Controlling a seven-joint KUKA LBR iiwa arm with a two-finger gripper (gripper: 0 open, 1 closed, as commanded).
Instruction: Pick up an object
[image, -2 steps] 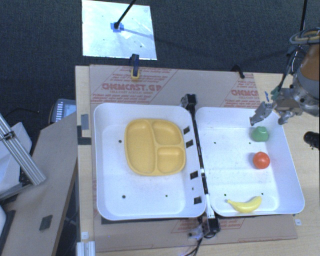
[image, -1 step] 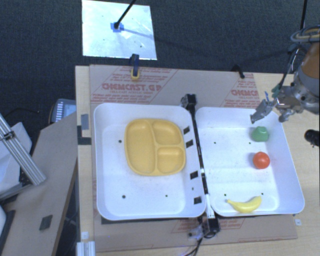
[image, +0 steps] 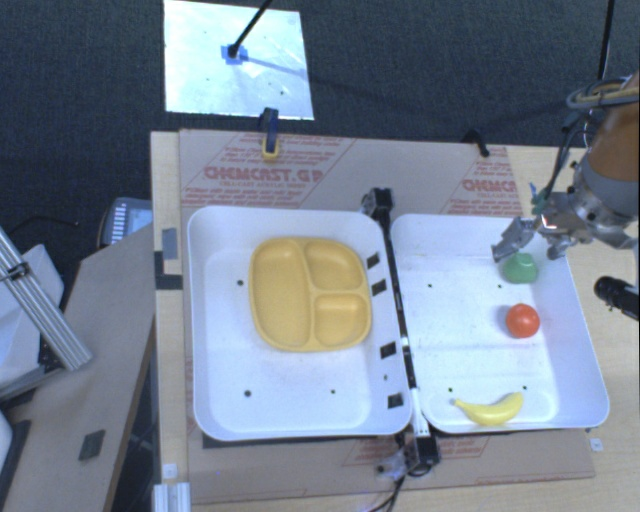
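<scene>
The right bin (image: 470, 290) holds three small objects. A green round piece (image: 520, 267) lies near its far right side. An orange-red ball (image: 522, 320) sits a little nearer, and a yellow banana (image: 490, 408) rests near the front edge. My gripper (image: 531, 240) hangs over the far right part of this bin, just above the green piece, with its fingers (image: 507, 243) spread on either side. Nothing is between them.
A yellow divided plate (image: 310, 293) lies in the left bin (image: 220, 330). A black divider with clips (image: 392, 310) runs between the bins. The arm's wrist and cables (image: 605, 170) fill the upper right. A yellow clamp (image: 270, 135) sits on the board behind.
</scene>
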